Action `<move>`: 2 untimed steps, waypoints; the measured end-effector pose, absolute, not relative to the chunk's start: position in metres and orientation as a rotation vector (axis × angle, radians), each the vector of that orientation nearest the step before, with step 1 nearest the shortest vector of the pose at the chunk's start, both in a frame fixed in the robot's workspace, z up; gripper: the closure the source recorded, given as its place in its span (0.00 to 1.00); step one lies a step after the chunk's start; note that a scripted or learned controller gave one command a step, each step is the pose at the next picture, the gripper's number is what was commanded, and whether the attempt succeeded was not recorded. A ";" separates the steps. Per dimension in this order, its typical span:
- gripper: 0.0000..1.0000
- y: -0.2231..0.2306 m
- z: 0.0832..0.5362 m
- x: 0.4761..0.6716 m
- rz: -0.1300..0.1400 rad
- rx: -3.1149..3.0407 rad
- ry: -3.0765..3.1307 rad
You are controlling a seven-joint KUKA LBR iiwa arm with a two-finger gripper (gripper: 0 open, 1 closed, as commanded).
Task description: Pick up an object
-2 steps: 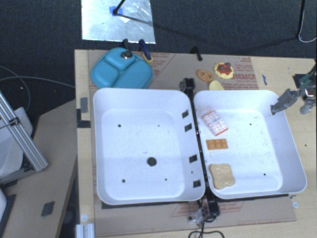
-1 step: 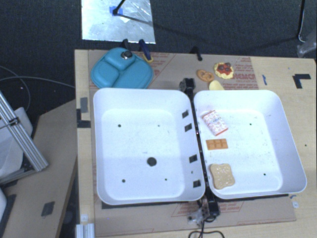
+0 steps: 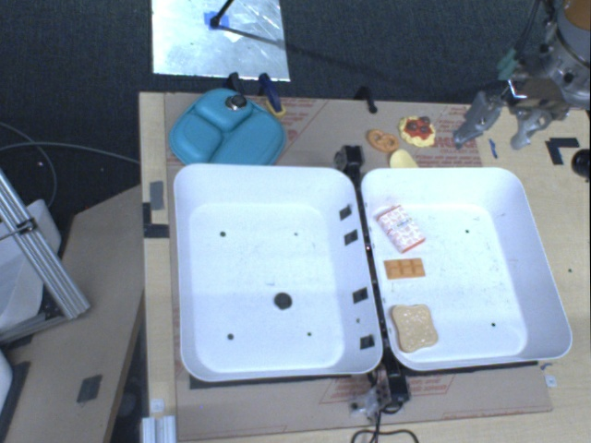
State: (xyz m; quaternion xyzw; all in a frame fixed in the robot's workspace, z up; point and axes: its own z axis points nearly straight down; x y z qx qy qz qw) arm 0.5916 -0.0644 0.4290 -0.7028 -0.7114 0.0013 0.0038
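Three flat food pieces lie in the right bin while the pincer hangs spread and empty beyond its far rim.

The small white packet with red print (image 3: 400, 228) lies tilted near the far left of the right shallow white bin (image 3: 517, 275); just below it sits a flat orange waffle-like square (image 3: 404, 269), and nearer the front a tan slice of toast (image 3: 414, 327). The left shallow white bin (image 3: 212, 201) holds a small dark round disc (image 3: 283, 301). The grey two-finger pincer (image 3: 496, 127) is above the bench past the right bin's far right corner, fingers apart with nothing between them, well apart from the three pieces. On the bench behind the bins lie a blue divided plastic tray (image 3: 227, 131), a small brown cookie-like piece (image 3: 381, 140), a red-topped round piece (image 3: 417, 130) and a pale yellow piece (image 3: 403, 160).
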 end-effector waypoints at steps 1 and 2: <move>0.00 0.005 0.542 0.570 -0.020 -2.213 -2.242; 0.00 0.117 0.534 0.595 -0.007 -2.203 -2.238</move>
